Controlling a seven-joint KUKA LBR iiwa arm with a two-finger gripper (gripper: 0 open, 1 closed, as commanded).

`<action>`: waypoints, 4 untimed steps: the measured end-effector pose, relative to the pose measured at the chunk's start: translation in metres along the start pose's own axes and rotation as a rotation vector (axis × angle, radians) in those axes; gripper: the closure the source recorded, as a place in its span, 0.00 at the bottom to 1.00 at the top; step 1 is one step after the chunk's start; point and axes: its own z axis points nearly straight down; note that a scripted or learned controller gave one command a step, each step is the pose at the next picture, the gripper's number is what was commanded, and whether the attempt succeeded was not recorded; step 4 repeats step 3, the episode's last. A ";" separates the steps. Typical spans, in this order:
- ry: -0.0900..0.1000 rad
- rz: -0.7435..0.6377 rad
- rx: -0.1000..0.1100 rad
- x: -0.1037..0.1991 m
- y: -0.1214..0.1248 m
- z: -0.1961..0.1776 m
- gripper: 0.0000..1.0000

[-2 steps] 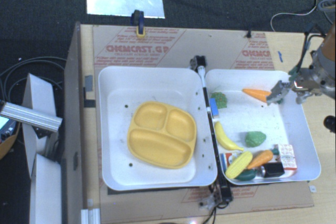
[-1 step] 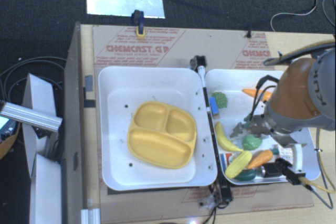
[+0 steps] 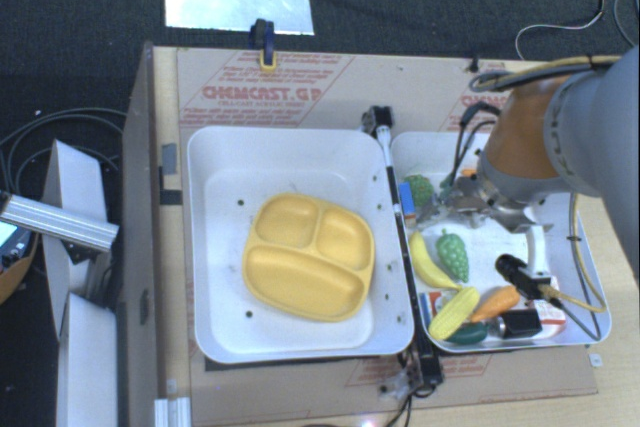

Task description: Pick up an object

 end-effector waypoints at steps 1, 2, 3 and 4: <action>0.000 0.013 0.009 -0.033 -0.082 -0.001 0.00; 0.000 0.006 0.002 -0.030 -0.078 -0.012 1.00; 0.005 -0.009 -0.006 0.077 -0.055 -0.106 1.00; 0.005 -0.009 -0.006 0.077 -0.055 -0.106 1.00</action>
